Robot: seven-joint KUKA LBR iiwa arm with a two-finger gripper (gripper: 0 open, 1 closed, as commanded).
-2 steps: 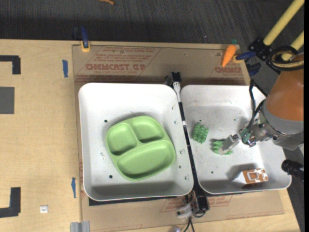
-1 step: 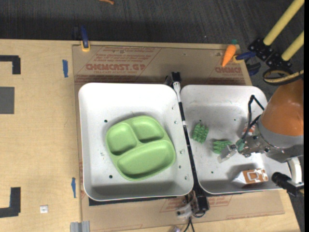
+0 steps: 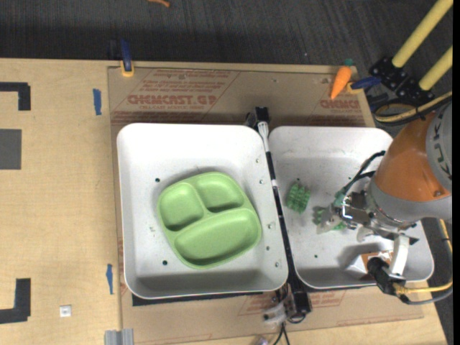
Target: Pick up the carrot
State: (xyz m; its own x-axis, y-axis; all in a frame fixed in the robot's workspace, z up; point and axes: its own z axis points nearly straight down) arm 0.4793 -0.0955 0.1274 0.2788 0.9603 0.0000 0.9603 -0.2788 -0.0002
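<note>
The carrot (image 3: 341, 81) lies on the tabletop (image 3: 57, 214) behind the bins — small, light, hard, maybe slippery. Grab its fat middle. I cannot tell how the end effector (image 3: 338, 218) is set.

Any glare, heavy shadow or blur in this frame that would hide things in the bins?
Camera view: lighting even, white bins bright but not washed out; soft shadow under the arm on the right bin's floor; the green item there looks slightly soft; the dark floor strip at top is dim.
</note>
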